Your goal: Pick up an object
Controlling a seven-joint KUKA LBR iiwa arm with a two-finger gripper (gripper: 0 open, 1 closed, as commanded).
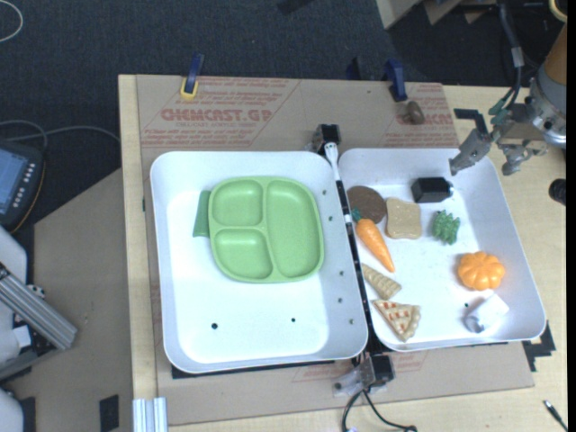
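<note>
1. Camera view, starting with the writing: the brown board covering the surface (pixel 270 106) has red lettering that reads something like "CHEMCAST GP", printed once near the far left and again, harder to read, toward the far right. Rest of the small print is too blurry for me.
2. Two white bins sit side by side on that board. I'll use the green divided plate (pixel 266 229) as my landmark; it lies in the left bin (pixel 180 313), three compartments, nothing in them.
3. The right bin (pixel 517 268) is right of the plate and has all the pickable stuff: an orange carrot (pixel 375 245) nearest the plate, a dark brown round piece (pixel 364 200) just beyond the carrot, and a tan bread slice (pixel 404 219) touching that brown piece.
4. Further right of the plate: a black block (pixel 431 188), a little green broccoli (pixel 445 226), and an orange pumpkin (pixel 480 271).
5. Toward the near side, right of the plate: a waffle cone piece (pixel 382 283), a pizza slice (pixel 398 318), and a white-and-grey thing (pixel 481 314) in the near right corner that I can't identify.
6. The pincer (pixel 481 151) hovers over the far right edge of the right bin, well right of the plate, just beyond the black block. Fingers look spread apart with nothing between them.
7. Blue and yellow clamps (pixel 191 79) pin the board's far edge.
</note>
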